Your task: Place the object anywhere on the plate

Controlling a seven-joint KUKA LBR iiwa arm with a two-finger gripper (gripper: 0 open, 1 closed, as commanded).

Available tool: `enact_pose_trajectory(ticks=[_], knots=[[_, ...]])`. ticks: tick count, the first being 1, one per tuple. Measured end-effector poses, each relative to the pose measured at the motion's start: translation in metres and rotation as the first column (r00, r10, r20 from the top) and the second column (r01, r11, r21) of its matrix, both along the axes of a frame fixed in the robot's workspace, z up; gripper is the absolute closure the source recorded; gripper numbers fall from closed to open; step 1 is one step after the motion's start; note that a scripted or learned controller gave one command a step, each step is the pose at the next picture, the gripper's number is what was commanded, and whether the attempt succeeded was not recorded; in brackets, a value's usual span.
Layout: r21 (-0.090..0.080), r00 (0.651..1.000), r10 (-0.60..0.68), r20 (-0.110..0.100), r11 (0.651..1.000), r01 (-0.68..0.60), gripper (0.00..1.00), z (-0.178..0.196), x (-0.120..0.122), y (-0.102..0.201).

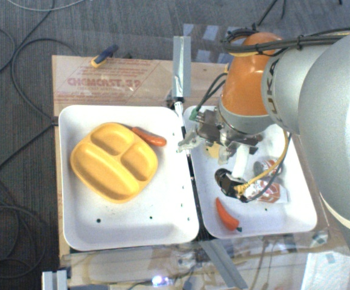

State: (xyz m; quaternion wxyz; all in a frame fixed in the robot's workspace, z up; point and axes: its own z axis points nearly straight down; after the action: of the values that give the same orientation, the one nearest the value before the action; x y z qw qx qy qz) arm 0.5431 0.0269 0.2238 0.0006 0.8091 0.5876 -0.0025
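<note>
Yellow plate [114, 161] sits in the left bin [72, 222], a small orange carrot-like piece [150, 138] touching its upper right rim. The right bin [295, 222] holds a red-orange pepper-like object [227, 215] near the front, plus wrapped clutter [265, 189]. The arm hangs over the right bin; gripper [226, 153] state cannot be told. Which object is meant is unclear; the pepper looks light, stiff, maybe slick, best pinched across its middle.

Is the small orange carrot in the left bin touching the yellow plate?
Touching. In the camera view the carrot lies against the upper right rim of the yellow plate, with no white bin floor between them.
</note>
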Motion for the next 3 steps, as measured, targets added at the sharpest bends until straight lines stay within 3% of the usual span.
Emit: enact_pose_trajectory(ticks=[1, 2, 3], knots=[[0.000, 1.000, 0.002, -0.003, 1.000, -0.002, 1.00, 0.008, 0.000, 0.001], [0.002, 0.999, 0.049, -0.001, 0.999, -0.049, 1.00, -0.105, 0.038, 0.088], [-0.002, 0.997, -0.074, 0.001, 0.997, 0.074, 1.00, 0.020, 0.078, 0.163]])
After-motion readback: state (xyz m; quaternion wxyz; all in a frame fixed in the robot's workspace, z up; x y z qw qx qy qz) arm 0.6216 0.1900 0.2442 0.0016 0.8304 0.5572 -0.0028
